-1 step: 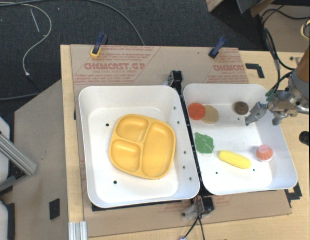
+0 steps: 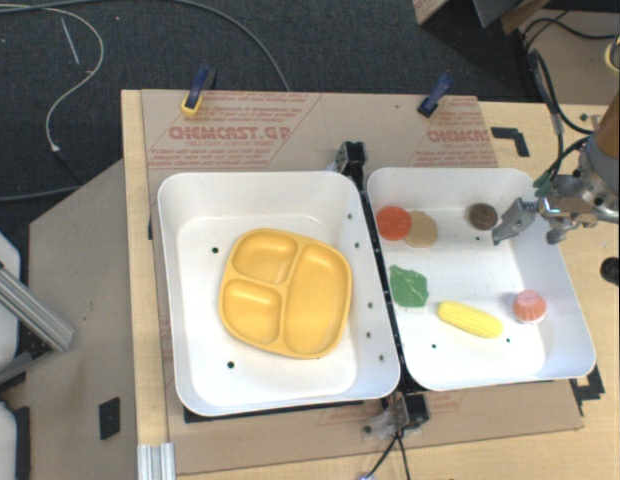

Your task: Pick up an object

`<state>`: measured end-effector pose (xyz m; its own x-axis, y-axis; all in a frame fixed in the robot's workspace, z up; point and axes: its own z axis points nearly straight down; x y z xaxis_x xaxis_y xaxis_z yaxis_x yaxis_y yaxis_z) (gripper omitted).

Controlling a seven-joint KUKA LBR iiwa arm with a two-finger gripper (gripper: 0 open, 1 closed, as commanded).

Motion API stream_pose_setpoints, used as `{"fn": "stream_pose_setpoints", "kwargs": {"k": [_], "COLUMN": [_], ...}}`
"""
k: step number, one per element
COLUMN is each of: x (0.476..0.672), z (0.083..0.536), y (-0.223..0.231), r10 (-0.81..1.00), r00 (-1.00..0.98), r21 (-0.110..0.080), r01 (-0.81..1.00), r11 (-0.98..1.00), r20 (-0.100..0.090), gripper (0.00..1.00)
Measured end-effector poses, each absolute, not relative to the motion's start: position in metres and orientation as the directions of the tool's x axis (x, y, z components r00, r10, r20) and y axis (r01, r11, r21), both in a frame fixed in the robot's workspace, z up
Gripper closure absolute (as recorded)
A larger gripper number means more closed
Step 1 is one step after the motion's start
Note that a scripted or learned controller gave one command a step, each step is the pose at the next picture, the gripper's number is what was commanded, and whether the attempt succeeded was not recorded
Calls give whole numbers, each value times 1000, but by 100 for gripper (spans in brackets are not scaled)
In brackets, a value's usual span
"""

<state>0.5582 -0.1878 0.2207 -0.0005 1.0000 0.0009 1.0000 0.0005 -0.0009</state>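
Spotting nearest, by the front rim of the right bin (image 2: pixel 490 366), a yellow toy corn cob (image 2: pixel 470 319). Judging it rounded and smooth, so likely rolling or squirting out if pinched off-centre. Noting a small pink-topped piece (image 2: pixel 530 306) just beside it toward the right wall; judging a descent between the two as risking a nudge to both and a catch on neither.

Farther back, finding the gripper (image 2: pixel 535 226) hovering near the bin's right wall, fingers standing apart with nothing between them. Seeing the wall close by, and judging a drop from there as risking a finger striking or scraping it. Placing a brown round piece (image 2: pixel 482 216) just left of the gripper, near the far rim; judging it low and flat, so fingers possibly closing above it or pushing it away.

Counting in the right bin, front to back: corn cob and pink-topped piece, then a green leafy piece (image 2: pixel 408 287) by the left wall, then an orange-red round piece (image 2: pixel 394 222) touching a tan round piece (image 2: pixel 422 229), with the brown one well apart toward the right.

Seeing in the left bin (image 2: pixel 190 268) one yellow divided plate (image 2: pixel 286 292), lying flat at the middle, its three compartments holding nothing.
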Motion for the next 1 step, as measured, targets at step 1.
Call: {"fn": "stream_pose_setpoints", "kwargs": {"k": [1], "x": [559], "z": [157], "y": [-187], "r10": [1000], "r00": [0], "r21": [-8], "r01": [1000], "r11": [0], "r20": [3], "gripper": [0]}}
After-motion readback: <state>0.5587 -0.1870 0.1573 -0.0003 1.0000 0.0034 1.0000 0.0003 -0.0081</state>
